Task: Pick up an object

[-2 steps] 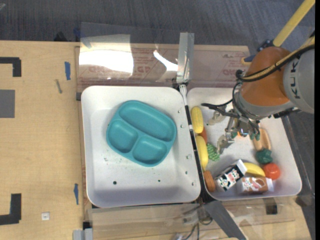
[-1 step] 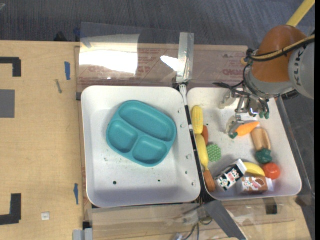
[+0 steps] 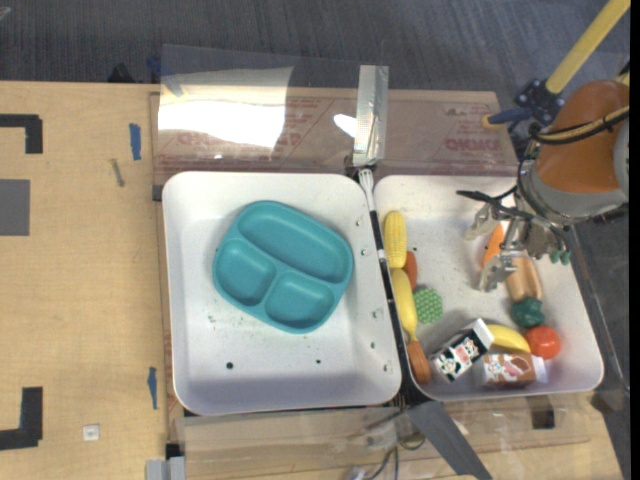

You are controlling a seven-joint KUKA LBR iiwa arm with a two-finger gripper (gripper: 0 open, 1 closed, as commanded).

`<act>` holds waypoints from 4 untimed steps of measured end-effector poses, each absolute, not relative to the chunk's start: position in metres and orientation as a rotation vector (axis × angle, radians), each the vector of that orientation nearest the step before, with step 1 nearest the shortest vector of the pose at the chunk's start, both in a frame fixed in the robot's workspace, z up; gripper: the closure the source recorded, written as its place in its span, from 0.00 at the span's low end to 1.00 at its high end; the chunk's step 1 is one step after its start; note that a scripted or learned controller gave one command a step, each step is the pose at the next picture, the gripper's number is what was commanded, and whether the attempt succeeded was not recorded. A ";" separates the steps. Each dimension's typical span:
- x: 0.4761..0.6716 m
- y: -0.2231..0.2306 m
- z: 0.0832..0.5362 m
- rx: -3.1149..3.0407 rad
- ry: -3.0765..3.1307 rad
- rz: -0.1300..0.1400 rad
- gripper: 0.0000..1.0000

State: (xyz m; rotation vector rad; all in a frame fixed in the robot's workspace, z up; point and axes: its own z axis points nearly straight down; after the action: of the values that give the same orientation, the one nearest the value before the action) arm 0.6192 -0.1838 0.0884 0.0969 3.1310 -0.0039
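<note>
Gripper (image 3: 503, 253) hanging low in the right bin (image 3: 440, 208), whether its grip is released or clenched I cannot tell, right beside an orange carrot piece (image 3: 492, 244) (partly hidden). Just below sits a hot dog bun (image 3: 522, 280); teal plate (image 3: 284, 265) fills the left bin (image 3: 190, 298).

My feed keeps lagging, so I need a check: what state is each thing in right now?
Gripper: low in the right bin, over a hot dog.
Plate: upright, in the left bin.
Corn: lying by the right bin's left wall.
Carton: tipped on its side.
Bottle: lying flat.
</note>
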 end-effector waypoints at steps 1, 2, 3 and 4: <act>0.624 -0.181 0.103 0.090 3.116 -0.006 1.00; 0.624 -0.181 0.102 0.089 3.118 -0.005 0.00; 0.626 -0.181 0.115 0.089 3.108 -0.009 1.00; 0.656 -0.136 0.246 0.171 3.117 0.000 1.00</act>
State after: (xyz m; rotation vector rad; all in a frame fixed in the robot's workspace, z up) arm 0.6558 -0.1360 0.2458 0.1715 3.1169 -0.0003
